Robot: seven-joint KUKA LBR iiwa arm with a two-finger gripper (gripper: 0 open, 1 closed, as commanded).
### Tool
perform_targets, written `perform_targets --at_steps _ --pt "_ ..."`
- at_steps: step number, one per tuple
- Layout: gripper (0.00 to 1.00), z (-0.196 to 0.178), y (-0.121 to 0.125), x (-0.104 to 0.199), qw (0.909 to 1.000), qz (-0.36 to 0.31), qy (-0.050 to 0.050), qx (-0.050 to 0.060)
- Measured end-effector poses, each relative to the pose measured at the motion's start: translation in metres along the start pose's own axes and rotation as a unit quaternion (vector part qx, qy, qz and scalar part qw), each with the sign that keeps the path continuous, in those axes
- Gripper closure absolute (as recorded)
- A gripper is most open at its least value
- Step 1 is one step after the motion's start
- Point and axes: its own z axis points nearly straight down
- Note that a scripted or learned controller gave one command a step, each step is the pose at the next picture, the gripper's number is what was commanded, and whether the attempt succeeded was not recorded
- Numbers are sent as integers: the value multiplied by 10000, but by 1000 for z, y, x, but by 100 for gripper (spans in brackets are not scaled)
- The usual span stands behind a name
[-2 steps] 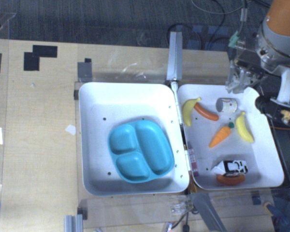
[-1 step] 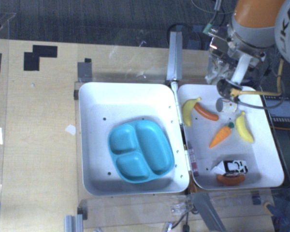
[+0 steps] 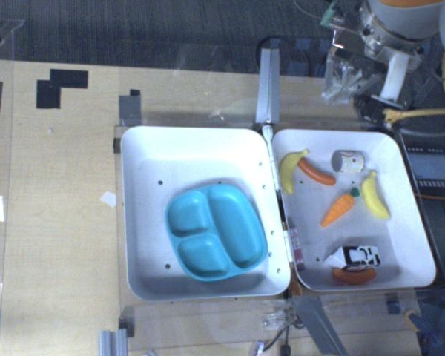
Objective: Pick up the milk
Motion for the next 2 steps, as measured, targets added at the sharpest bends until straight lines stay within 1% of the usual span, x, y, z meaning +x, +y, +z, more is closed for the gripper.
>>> perform_targets --at_steps 1,2 --pt "100 49 15 23 9859 1671 -7 17" --pt "100 77 -4 3 9736 2283 -10 22"
